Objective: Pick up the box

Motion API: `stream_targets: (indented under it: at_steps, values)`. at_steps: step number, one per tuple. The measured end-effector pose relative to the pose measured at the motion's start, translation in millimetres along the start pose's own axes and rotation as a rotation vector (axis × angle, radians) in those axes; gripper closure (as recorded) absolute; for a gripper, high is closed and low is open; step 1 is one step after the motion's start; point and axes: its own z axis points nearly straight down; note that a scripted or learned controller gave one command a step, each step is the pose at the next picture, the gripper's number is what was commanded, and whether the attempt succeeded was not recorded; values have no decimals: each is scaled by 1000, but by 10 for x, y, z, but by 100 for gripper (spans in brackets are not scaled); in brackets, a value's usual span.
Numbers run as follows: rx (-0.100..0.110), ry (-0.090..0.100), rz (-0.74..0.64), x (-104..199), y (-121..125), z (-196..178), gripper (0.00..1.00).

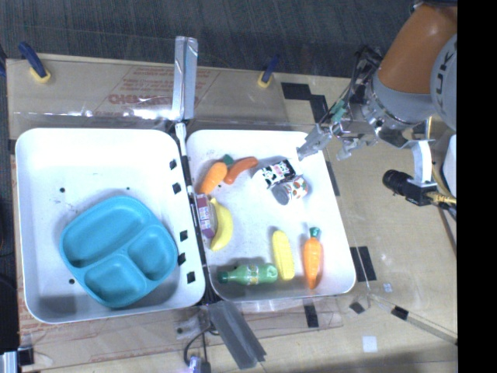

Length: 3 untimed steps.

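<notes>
Green bottle (pixel 248 273) lies at near edge of right bin (pixel 330 216), w/ yellow corn (pixel 283 255) & carrot (pixel 311 260) beside it. Box (pixel 277 171), cow-patterned, sits upper-mid of the bin, touching a small cup (pixel 292 190). Gripper (pixel 308 148) hovers at bin's far right corner, just beside the box, not touching; can't tell if fingers are spread or closed. Blue tray (pixel 116 249) in left bin (pixel 46 154).
</notes>
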Motion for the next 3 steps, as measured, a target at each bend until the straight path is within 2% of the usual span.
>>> stream_targets:
  at_steps: [1, 3]
  values:
    - [1, 0, -6, 10, 7, -100, 100]
    - [3, 0, -18, 23, 19, -298, 100]
